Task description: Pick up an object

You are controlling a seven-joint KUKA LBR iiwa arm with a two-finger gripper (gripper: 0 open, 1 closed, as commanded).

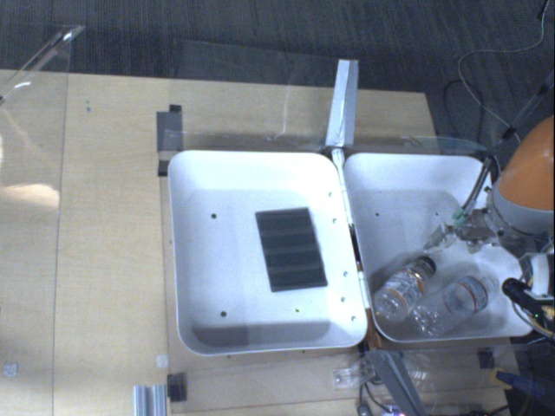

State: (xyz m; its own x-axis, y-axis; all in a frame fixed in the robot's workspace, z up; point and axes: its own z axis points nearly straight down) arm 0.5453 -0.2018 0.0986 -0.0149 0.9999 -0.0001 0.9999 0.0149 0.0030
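**Pale wooden bench, two white bins, arm over the right one**

Pale wood-grain bench top (95,232) under a dark ribbed floor at the far edge, with a sheet of clear glossy plastic (35,68) lying across the left part.

Nearest, along the lower edge: a small metal block (149,399) by the left bin's corner and a tangle of cables (390,388) below the right bin.

In the shallow white left bin (195,232), smooth plastic with rounded corners: a flat black ribbed rectangular pad (291,249) lying near the middle, slightly turned.

In the shallow white right bin (390,189): two clear plastic bottles on their sides near the front wall. Left one, the crumpled clear bottle with an orange band (401,291), neck pointing up and right. Just beside it on the right, the second clear bottle (451,300), hard to outline.

Above them, reaching in from the right: grey arm with a rounded orange band (531,176), wrist bent down over the bin. Two-finger gripper (458,230) low over the bin floor near the first bottle's neck; spread or pressed together, impossible to tell.

Farther back, an upright grey metal bar (342,102) at the seam between the bins.
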